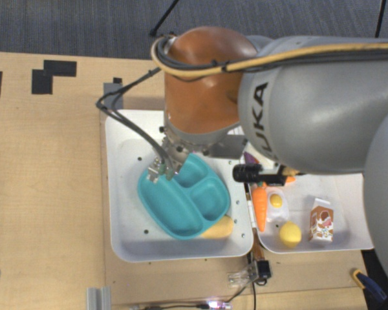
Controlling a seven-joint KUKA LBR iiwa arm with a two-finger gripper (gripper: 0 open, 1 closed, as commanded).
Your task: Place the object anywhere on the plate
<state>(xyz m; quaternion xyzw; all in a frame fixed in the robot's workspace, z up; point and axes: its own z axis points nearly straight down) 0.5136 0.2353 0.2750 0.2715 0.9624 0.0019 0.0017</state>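
Glossy teal plate point(184, 202) (three compartments)

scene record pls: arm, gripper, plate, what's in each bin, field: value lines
arm: grey with orange band, reaching in from the right over the left bin
gripper: low over the plate's upper-left rim; nothing seen between its fingers
plate: blue divided plate in the left bin
near plate: yellowish object at the plate's lower-right edge, partly tucked under it
right bin: carrot, lemon, small carton, egg-like item beside the carrot
task status: no object seen on the plate yet
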